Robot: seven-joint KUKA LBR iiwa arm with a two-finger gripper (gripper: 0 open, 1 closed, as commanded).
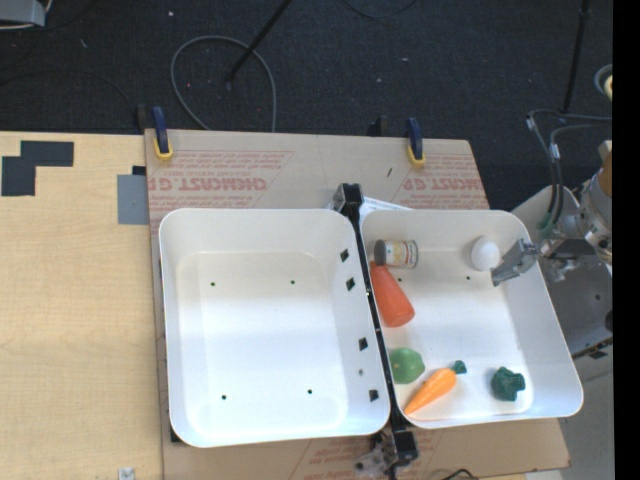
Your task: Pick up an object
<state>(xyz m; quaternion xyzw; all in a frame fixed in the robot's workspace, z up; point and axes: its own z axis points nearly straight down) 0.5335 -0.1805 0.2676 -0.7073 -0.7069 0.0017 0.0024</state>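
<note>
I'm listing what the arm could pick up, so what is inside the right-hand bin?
The right bin holds a small jar, a white ball, an orange cone, a green ball, a toy carrot and a dark green piece. The gripper covers part of its far rim.

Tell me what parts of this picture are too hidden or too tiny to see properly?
- Grey two-finger gripper over the right white bin: too small and dim in the camera view to read its fingers.
- Robot arm: cut off by the right edge.
- Small jar lying on its side: label too small to read.
- Dark green lumpy toy: too small to name.
</note>
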